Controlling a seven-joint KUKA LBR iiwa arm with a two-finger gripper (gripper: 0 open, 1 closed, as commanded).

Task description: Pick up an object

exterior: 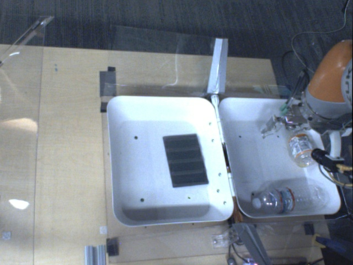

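Observation:
A black ribbed rectangular pad (186,160) lies flat in the middle of the left bin (124,148). In the right bin (242,148) a clear plastic bottle (281,199) lies on its side near the front wall. A smaller clear bottle with a label (300,149) lies toward the right side. My gripper (274,125) is low over the back right part of the right bin, just up and left of the small bottle. The grey wrist and orange band (330,79) stand behind it. Nothing shows held in the gripper.
A metal divider strip (219,65) rises at the back between the two bins. Cables (331,167) hang by the right bin's right wall. Pale wooden bench (55,148) stretches to the left, with a clear sheet over it.

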